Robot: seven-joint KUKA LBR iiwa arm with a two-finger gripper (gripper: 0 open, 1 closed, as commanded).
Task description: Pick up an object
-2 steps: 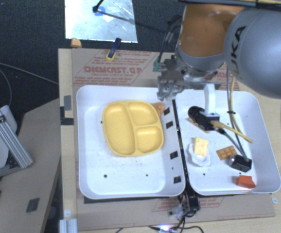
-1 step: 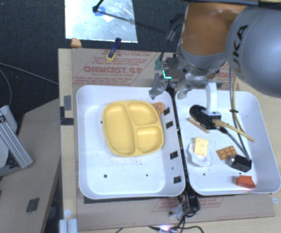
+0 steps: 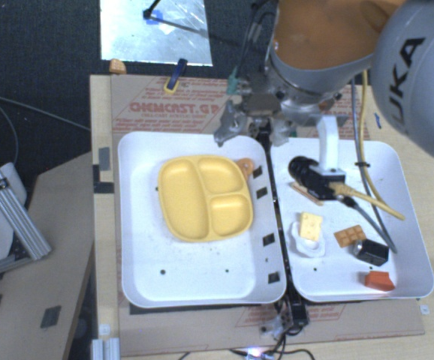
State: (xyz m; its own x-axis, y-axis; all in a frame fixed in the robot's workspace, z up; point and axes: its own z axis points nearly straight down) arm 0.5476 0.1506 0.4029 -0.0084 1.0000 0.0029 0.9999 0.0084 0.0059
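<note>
My gripper (image 3: 253, 132) hangs over the back edge where the two bins meet, its fingers (image 3: 227, 128) spread open with nothing between them. A yellow divided plate (image 3: 206, 199) lies in the left bin (image 3: 138, 268), just in front and to the left of the gripper. A small orange piece (image 3: 245, 165) sits at the plate's back right corner. In the right bin (image 3: 412, 201) lie a pale yellow wedge on a white piece (image 3: 309, 231), a brown waffle-like square (image 3: 349, 236), a black block (image 3: 371, 252) and an orange-red block (image 3: 379, 280).
A black divider (image 3: 275, 223) runs between the bins. Behind them a shiny foil sheet (image 3: 155, 17) and a blue and yellow item (image 3: 176, 75) rest on the cardboard. An aluminium frame (image 3: 7, 208) stands at the left. The arm's body looms over the back right.
</note>
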